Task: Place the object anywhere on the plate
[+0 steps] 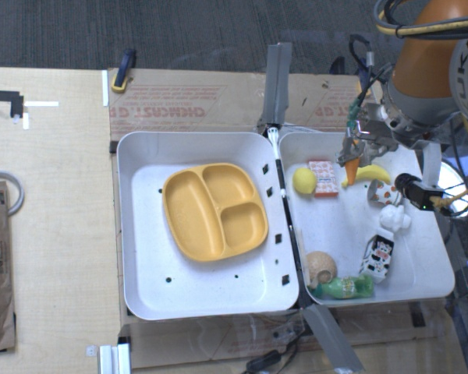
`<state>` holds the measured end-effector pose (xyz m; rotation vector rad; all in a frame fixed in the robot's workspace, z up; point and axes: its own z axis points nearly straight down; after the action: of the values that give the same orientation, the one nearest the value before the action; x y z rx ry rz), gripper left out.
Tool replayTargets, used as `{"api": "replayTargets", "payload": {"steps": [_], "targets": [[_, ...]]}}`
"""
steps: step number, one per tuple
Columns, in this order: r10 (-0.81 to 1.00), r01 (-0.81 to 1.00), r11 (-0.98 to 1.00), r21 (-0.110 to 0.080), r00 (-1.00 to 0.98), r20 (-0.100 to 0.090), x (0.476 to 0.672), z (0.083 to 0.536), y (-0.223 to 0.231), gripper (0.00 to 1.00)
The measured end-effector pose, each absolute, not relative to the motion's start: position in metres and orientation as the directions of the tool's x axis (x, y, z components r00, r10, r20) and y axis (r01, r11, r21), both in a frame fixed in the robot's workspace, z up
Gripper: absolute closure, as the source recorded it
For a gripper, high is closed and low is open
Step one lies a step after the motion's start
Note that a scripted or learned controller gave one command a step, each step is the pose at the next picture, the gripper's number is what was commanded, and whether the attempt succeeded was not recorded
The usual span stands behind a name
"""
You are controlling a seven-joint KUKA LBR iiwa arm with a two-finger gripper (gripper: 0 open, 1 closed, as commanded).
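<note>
1. Hand (357,148) poised over the far side of the right bin (444,275), with a small orange carrot-like piece (349,170) hanging between the fingers, so closed on it by the look of things; grip partly hidden, not beyond doubt.
2. Likely a light, stiff plastic toy: smooth, tapered, prone to slipping; best pinched across the thicker middle.
3. Yellow divided plate (215,210) lying in the left bin (140,287), well apart from the hand, nothing on it.
4. Right bin holding a lemon (303,180), a small red-and-white box (323,178), a banana (372,174) just beside the carrot, a cow-patterned carton (379,256), a white figure (395,216), a tan shell-like lump (320,267) and a green piece (345,288).
</note>
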<state>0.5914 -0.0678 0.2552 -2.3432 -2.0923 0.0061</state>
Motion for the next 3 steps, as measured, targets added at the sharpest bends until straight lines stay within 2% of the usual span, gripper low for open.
{"api": "replayTargets", "payload": {"steps": [1, 2, 3], "targets": [[1.000, 1.000, -0.008, -0.002, 0.008, -0.002, 0.618, 0.191, 0.043, 1.00], [0.989, 0.989, 0.147, -0.004, -0.147, -0.001, 0.588, 0.138, 0.103, 1.00], [0.980, 0.980, 0.199, -0.003, -0.199, -0.002, 0.533, 0.203, 0.155, 1.00]]}}
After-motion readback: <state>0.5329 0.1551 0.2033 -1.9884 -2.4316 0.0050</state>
